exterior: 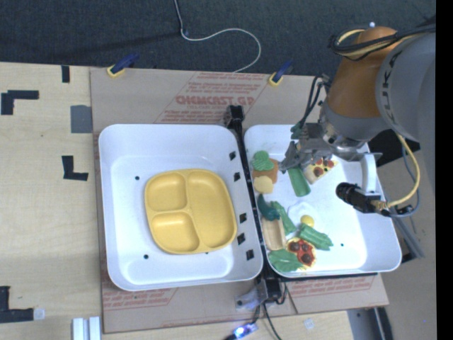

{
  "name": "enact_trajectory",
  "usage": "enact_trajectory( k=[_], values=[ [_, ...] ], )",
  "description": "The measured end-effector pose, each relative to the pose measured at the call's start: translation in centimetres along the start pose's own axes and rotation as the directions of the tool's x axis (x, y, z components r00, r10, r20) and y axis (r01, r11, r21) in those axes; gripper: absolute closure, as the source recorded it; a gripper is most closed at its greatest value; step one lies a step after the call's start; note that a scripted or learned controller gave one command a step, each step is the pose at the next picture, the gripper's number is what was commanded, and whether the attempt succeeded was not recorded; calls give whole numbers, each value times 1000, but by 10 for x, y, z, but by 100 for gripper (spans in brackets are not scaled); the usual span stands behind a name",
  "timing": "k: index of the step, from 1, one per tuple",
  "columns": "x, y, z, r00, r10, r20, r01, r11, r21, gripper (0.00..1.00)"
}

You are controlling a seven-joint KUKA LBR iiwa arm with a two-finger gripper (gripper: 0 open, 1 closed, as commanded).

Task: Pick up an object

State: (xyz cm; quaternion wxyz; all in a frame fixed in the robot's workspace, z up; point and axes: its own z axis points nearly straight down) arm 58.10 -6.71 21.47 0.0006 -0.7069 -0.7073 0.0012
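Gripper (301, 156) sits low over the right bin (368, 250), by the green cucumber piece (299, 181), likely lining up a grasp; finger state unclear.

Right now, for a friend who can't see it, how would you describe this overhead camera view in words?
A grey and orange robot arm reaches from the right, its gripper low over the right white bin, which holds a jumble of small toy foods. The left white bin holds a yellow divided plate.
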Motion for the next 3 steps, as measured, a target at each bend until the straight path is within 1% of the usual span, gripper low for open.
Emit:
enact_trajectory(
  k=[1, 2, 3],
  values=[
    [-7, 11, -12, 1000, -1, -1, 1, 1000, -2, 100],
    [-1, -2, -17, 1000, -1, -2, 1, 1000, 0, 100],
    [7, -1, -15, 1000, -1, -1, 1, 1000, 0, 100]
  ],
)
